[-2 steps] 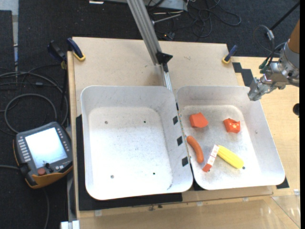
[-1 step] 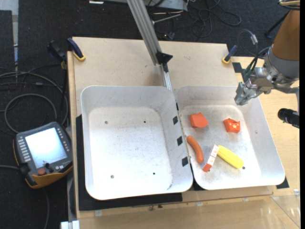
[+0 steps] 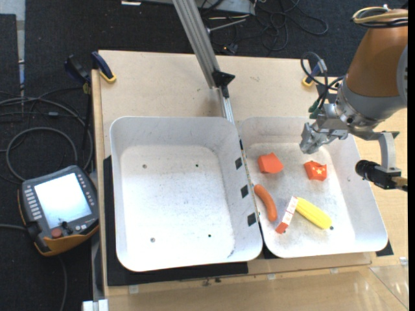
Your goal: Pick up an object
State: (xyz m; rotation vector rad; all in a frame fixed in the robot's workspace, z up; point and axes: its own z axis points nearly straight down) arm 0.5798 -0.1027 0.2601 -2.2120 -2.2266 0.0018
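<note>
Gripper [image 3: 313, 141] over orange block [image 3: 271, 163], red lump [image 3: 316, 170].

right bin: orange block [image 3: 271, 163] | red piece [image 3: 316, 170] | sausage [image 3: 265, 201] | yellow corn [image 3: 314, 214]

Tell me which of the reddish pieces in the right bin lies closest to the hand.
The small red block just below the hand. The orange block and the sausage lie further left.

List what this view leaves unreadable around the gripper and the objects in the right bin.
- Gripper: finger opening, too small and blurred in the camera view.
- Small red object: identity unclear, too small.
- Yellow object and the white-and-red piece beside it: contact unclear.
- Arm: upper part cut off by frame edge.
</note>
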